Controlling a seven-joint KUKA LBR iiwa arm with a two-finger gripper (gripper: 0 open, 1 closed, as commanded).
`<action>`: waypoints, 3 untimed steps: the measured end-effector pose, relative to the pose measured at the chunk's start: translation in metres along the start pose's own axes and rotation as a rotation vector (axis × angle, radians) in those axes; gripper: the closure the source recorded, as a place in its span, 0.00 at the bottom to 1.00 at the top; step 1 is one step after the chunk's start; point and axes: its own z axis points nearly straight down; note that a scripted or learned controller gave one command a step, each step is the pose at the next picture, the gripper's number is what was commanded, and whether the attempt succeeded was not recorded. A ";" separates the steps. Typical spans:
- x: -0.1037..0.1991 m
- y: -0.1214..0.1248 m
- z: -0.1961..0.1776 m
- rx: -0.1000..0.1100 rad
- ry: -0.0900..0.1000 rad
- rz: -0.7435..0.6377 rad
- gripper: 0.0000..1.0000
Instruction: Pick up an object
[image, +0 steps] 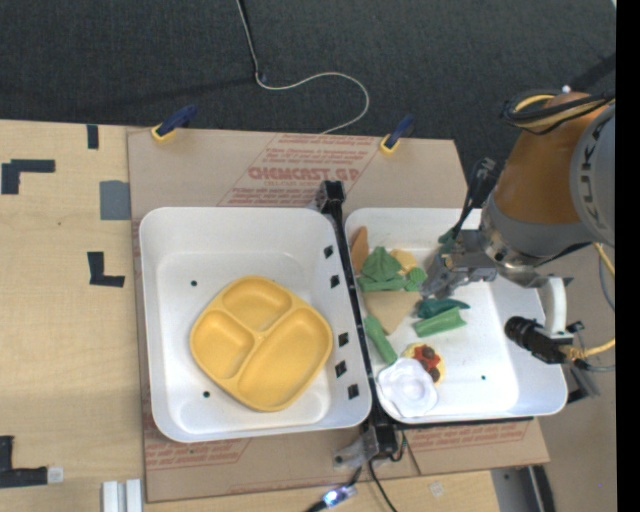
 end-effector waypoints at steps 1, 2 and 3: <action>-0.010 -0.015 0.002 0.003 -0.002 0.005 1.00; -0.009 -0.006 -0.002 0.001 -0.001 0.003 1.00; 0.000 -0.007 0.000 0.002 -0.001 0.003 1.00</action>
